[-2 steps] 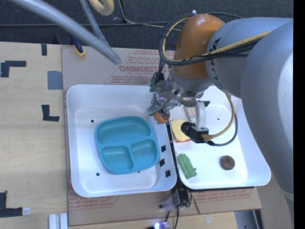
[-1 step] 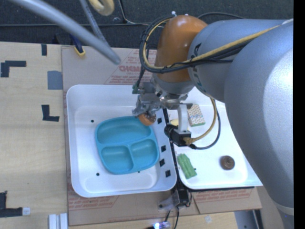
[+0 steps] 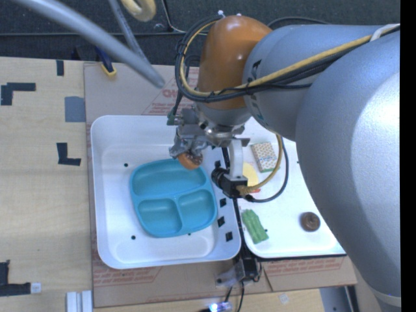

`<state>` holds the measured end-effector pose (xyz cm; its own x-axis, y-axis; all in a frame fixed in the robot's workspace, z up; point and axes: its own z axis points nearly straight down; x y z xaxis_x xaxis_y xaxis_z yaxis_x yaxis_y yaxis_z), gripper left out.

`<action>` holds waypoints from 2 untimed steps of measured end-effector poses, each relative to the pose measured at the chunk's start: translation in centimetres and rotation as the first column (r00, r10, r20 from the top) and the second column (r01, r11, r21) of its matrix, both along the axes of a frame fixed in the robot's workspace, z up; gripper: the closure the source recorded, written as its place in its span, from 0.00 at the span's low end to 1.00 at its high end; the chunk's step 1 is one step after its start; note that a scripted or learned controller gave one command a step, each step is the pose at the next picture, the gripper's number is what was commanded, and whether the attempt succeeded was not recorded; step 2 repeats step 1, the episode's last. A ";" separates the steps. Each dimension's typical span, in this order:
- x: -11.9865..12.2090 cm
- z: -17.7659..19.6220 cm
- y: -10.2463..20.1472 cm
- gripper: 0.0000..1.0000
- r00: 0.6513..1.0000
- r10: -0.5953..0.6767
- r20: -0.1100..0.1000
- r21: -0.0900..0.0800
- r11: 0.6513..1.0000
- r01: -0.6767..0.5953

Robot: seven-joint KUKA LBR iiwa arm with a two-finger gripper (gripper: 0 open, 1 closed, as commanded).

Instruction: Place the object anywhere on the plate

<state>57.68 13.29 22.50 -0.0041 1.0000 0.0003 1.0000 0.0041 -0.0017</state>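
Reaching down from right, arm (image 3: pixel 305 77) poses jaws (image 3: pixel 188 153), clamped on orange object (image 3: pixel 191 160), over plate (image 3: pixel 172 197) rim.

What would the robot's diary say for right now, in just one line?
gripper over top edge of blue plate | small orange-brown object at its tip | grip unclear | green item, brown disc in right bin

smooth blue plastic plate (image 3: pixel 170 199), glossy white bins (image 3: pixel 107 194)
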 end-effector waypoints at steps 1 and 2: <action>0.0 0.0 -0.1 0.00 1.000 -0.001 -0.001 -0.001 1.000 0.001; 0.0 0.0 -0.1 0.00 1.000 -0.001 -0.001 -0.001 1.000 0.001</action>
